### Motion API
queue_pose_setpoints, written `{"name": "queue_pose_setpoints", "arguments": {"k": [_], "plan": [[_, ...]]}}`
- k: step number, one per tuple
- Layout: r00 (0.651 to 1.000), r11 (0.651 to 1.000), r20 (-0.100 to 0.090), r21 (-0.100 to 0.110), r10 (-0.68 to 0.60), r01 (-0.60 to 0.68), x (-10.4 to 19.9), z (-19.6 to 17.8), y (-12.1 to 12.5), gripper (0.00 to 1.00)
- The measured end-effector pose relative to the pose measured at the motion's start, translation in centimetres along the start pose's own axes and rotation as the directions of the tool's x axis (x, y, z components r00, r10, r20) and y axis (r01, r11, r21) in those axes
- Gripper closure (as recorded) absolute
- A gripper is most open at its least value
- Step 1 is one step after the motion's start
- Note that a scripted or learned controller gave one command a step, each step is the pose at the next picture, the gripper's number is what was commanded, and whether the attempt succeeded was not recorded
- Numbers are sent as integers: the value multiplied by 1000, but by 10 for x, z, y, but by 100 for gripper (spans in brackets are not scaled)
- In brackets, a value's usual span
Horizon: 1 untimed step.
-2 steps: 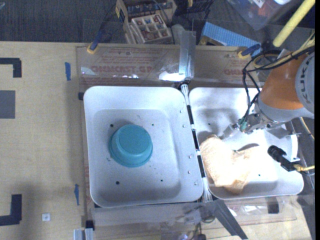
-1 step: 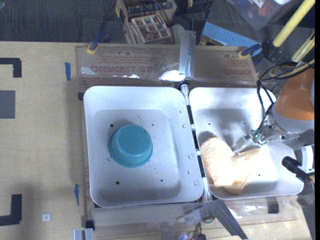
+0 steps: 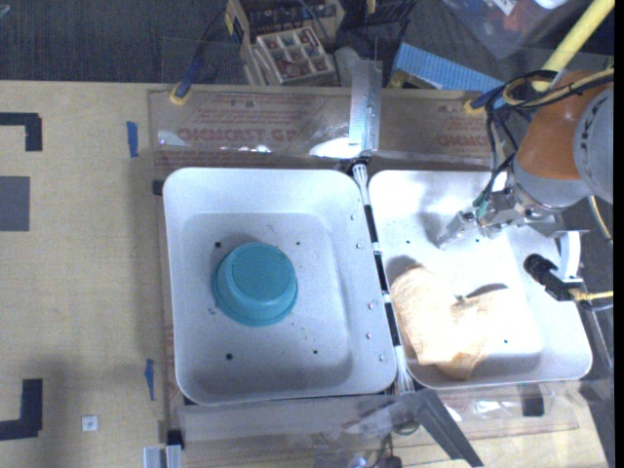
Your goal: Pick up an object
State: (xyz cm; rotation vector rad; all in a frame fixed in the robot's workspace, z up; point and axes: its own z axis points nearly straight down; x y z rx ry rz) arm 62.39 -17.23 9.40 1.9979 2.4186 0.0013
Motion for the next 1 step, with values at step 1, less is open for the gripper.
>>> {"name": "queue_pose_setpoints", "arguments": {"k": [1], "plan": [[1000,1000,1,-1,-8,8,20,7,37,0]]}}
